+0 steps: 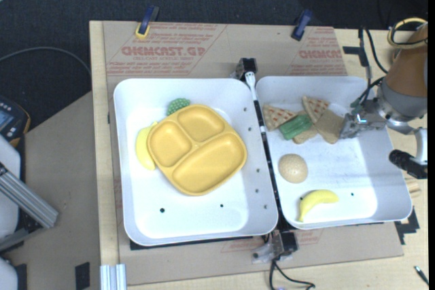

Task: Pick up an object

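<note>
Objects for picking lie in the right bin [380, 212]: two tan wedge slices [275, 116] and [314, 106] near its upper edge, a green block [295, 126] between them, a brown flat piece [329, 124] just right of these, a beige egg-shaped ball [293, 167] near the middle, and a banana [316, 201] toward the lower edge. The left bin [129, 166] carries a yellow divided tray [197, 148], with a green knobbly item [179, 105] peeking out at its upper edge and a pale yellow piece [143, 148] at its left side. The end effector [353, 124] sits low at the right of the frame, beside or touching the brown flat piece; whether it is released or clenched cannot be told from this view, and nothing is seen lifted. Judged from this, the pick is at the approach or contact stage: a secure grasp and the lift remain to be done.
</note>
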